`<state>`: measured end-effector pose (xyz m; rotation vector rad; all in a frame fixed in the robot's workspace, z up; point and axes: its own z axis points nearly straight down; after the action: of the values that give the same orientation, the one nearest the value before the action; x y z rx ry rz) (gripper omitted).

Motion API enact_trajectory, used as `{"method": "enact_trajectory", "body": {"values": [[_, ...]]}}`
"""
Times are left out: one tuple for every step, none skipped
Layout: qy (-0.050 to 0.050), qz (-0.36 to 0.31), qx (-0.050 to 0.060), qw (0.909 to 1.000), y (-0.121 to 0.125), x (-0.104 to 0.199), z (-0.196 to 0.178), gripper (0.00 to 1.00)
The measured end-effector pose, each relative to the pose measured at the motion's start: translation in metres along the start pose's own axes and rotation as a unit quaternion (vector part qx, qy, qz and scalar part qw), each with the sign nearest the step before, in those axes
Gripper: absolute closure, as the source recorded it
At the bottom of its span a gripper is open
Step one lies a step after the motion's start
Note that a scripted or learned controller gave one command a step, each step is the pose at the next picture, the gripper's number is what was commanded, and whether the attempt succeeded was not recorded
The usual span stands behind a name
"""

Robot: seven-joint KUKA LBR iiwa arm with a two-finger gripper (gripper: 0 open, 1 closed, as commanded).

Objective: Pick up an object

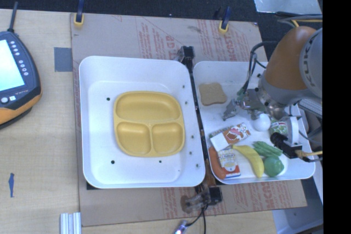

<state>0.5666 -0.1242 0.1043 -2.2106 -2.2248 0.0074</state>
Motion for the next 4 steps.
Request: {"method": "enact_trajectory", "body": {"values": [[0.000, 0.001, -0.001, 1.0000, -0.043, 0.026, 0.013, 0.00], [-0.001, -0.002, -0.001, 1.0000, -0.042, 0.025, 0.003, 1.00], [-0.001, -0.002, -0.001, 1.0000, -0.042, 0.025, 0.003, 0.00], [0.000, 0.001, -0.004, 1.0000, 0.091, 0.010, 0.011, 0.00]]}}
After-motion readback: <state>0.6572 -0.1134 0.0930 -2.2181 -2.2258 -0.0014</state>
